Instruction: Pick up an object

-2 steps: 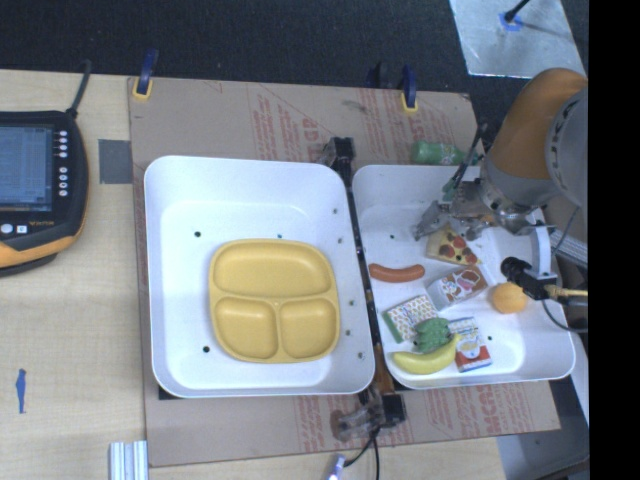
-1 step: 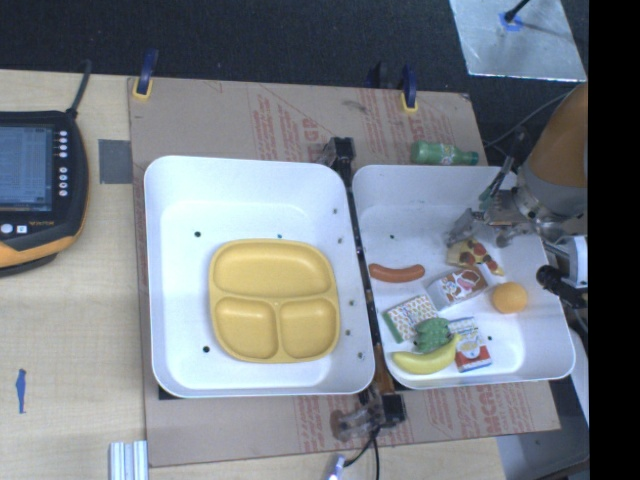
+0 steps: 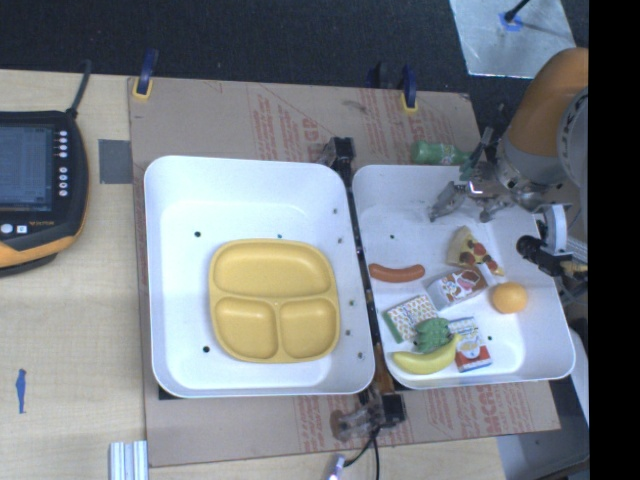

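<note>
Over the far part of the right bin (image 3: 400, 183) hangs my gripper (image 3: 466, 206), its two dark fingers spread open with only white bin floor between them. Just below it, towards the front, lies a pizza slice (image 3: 470, 248). Further forward sit a sausage (image 3: 396, 271), a small carton (image 3: 459, 286) and an orange (image 3: 509, 297). Near the bin's front edge are a checked packet (image 3: 409, 316), a green broccoli (image 3: 433, 333) resting on a banana (image 3: 424, 360), and a small flat box (image 3: 470, 348).
The left bin (image 3: 180, 268) holds a yellow divided plate (image 3: 273, 299). A green object (image 3: 435, 153) lies outside the right bin's far rim. A teach pendant (image 3: 35, 188) rests at the far left. The arm's orange band (image 3: 545, 103) enters at the right.
</note>
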`<state>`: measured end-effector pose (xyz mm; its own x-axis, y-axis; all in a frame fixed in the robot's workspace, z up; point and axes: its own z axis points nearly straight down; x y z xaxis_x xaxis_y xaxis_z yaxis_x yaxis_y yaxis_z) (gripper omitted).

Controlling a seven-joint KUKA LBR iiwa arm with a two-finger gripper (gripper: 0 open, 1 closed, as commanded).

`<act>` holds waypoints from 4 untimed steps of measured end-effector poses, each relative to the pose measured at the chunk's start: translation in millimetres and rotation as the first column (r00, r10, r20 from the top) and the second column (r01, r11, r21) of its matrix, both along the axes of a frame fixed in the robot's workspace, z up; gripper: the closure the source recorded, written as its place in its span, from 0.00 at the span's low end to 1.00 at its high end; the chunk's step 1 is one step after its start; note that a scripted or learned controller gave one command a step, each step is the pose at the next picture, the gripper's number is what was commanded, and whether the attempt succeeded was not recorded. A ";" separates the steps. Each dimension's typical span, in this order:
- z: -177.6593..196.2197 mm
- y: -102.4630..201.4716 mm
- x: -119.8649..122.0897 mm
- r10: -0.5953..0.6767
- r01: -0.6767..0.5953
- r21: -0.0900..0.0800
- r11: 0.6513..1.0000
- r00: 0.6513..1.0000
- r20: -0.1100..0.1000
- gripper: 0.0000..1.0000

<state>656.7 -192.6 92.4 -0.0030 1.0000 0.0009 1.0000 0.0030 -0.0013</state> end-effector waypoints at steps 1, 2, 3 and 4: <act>57.7 -12.3 -49.8 0.000 0.000 -0.001 1.000 1.000 -0.001 0.00; -1.1 -13.7 -72.1 0.002 -0.002 -0.001 1.000 1.000 -0.003 0.00; -0.3 25.6 -22.6 0.002 -0.002 -0.001 1.000 1.000 -0.001 0.00; 87.9 -19.8 -35.2 -0.001 0.001 -0.002 1.000 1.000 0.001 0.00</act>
